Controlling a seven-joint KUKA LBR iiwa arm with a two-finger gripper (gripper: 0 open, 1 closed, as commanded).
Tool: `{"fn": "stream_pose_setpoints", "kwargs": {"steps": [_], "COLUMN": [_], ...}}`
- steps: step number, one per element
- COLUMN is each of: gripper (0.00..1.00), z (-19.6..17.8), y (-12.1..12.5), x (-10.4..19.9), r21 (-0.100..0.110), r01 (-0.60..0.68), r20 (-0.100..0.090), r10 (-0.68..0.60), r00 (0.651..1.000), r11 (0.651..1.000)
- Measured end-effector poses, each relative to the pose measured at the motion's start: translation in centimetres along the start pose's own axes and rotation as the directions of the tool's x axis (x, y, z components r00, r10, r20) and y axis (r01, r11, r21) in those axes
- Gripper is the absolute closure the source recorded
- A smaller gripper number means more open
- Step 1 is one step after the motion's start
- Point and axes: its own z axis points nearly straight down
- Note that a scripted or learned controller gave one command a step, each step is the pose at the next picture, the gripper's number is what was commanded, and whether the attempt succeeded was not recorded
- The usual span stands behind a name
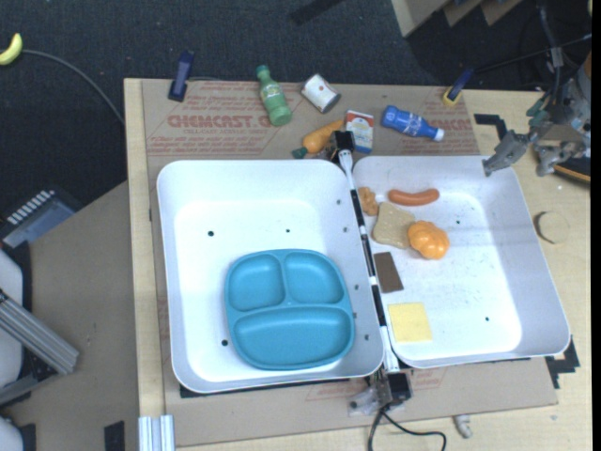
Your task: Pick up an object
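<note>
the yellow square [409,322] lies flat near the right bin's [526,280] front edge; the claw [512,148], whose state i cannot tell, may slip off it.

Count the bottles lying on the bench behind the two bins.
2: a green bottle behind the left bin, and a blue bottle behind the right bin. Other clutter there could hide more.

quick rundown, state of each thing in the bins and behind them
blue tray: flat in left bin, compartments bare
sausage: lying in right bin
bread: flat, touching orange piece
yellow slice: flat in right bin
green bottle: on its side behind bins
blue bottle: on its side
gripper: above right bin's far corner
</note>
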Motion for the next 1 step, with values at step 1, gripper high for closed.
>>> {"fn": "stream_pose_setpoints", "kwargs": {"steps": [1], "gripper": [0.00], "z": [8.77], "y": [-3.47], "x": [4.37], "r21": [0.003], "r01": [0.001], "r20": [-0.002], "r10": [-0.001], "r00": [1.000], "r11": [1.000]}}
